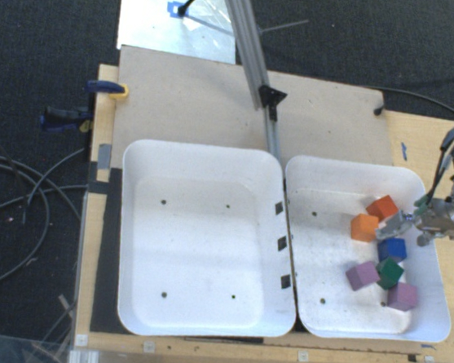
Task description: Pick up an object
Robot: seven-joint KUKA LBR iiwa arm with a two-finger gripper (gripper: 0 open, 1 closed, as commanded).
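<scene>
**Fingers reaching into the block cluster**

Nearest, purple blocks (361, 276) are lying in the right bin (310, 310); farther, the gripper (394, 227) is hovering beside the orange block (363, 227), fingers' spread unclear. Blocks look light, rigid; flat opposite faces suit gripping.

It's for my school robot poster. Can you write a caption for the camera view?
Gripper reaches among colored blocks in the right bin.

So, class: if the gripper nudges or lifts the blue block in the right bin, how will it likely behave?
The blue block looks like a small, flat-faced cube, so it should slide rather than roll. It sits tight against the green block and close to the orange ones, so a push would probably shift its neighbours too. It seems stiff and light, though its material isn't clear.
</scene>
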